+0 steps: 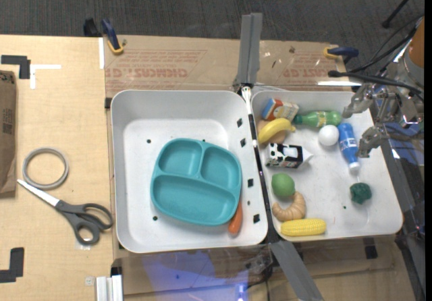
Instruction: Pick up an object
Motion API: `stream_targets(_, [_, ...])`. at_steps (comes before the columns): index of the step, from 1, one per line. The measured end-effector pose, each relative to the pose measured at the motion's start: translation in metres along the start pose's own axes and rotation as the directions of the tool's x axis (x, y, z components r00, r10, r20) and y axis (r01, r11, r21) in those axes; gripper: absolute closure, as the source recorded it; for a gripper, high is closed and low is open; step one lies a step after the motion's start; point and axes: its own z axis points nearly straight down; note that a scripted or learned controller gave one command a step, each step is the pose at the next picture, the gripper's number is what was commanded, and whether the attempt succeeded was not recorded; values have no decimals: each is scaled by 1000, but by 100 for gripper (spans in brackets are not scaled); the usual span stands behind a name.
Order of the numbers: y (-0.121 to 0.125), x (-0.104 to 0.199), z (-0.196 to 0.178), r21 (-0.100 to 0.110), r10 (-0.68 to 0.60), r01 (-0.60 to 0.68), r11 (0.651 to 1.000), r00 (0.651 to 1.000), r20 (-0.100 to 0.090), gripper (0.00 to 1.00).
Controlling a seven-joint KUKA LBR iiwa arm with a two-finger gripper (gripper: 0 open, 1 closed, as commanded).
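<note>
White plastic walls frame the right bin (388, 185), and my pincer (368, 124) hangs over its far right edge, metal fingers (370, 139) spread apart with nothing between them. Just beside them lies a blue bottle (347, 144), its white cap pointing toward the near side, and a white ball (328, 135) sits touching or nearly touching it on the left. Along the far wall rest a green bottle (317, 118), a banana (275, 129) and an orange-and-cream carton (278, 109). Toward the middle stand a black-and-white cow figure (285, 154), a green lime (283, 185), a tan croissant (290, 209) and a yellow corn cob (303, 227); a dark green lump (360, 192) lies near the right wall. The left bin (128, 158) holds a teal divided plate (196, 182) with an orange carrot (235, 221) at its near edge. On the table (61, 111) lie scissors (67, 208) and a tape roll (45, 167).
</note>
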Motion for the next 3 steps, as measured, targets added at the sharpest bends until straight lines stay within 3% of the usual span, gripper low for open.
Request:
stream_targets(1, [-34, -66, 148, 0, 140, -140, 990, 990, -1, 0])
stream_targets(2, [-33, -57, 184, 0, 177, -177, 984, 984, -5, 0])
stream_targets(3, [-28, -60, 173, -5, 171, -171, 985, 985, 1, 100])
